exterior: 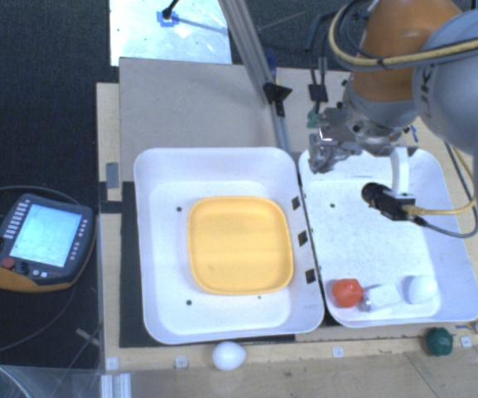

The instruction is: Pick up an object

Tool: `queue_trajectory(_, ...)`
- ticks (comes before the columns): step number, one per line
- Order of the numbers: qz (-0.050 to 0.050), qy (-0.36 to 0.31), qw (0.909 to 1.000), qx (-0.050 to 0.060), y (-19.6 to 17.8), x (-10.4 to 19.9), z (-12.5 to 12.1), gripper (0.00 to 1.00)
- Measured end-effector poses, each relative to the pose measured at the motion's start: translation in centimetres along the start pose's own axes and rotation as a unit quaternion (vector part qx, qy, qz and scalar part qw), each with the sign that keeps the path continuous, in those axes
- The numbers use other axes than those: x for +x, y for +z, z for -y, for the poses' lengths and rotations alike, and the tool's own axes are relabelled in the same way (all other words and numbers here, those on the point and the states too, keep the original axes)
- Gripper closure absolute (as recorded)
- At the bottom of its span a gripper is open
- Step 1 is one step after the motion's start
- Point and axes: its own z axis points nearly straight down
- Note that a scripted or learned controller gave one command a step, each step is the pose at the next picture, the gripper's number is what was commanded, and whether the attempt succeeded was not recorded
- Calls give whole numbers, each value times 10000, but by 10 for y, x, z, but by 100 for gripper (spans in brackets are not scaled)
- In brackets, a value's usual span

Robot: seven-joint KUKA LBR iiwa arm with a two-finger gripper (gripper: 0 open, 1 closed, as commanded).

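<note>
1. Where the bench edge lies nearest the camera, a white egg-shaped object rests outside the bins, and a dark green ball sits just off the right bin's corner.
2. Inside the right bin, along its near wall, lie a red object, a small white-and-grey piece and a white ball.
3. The left bin holds a yellow square plate.
4. Farther back, the gripper hangs over the right bin's far left corner; how far it is open cannot be told, and nothing shows in its grasp.
</note>
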Motion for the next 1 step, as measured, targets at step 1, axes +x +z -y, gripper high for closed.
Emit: queue_trajectory(1, 3, 4, 10000, 5, 19, 49, -13, 100)
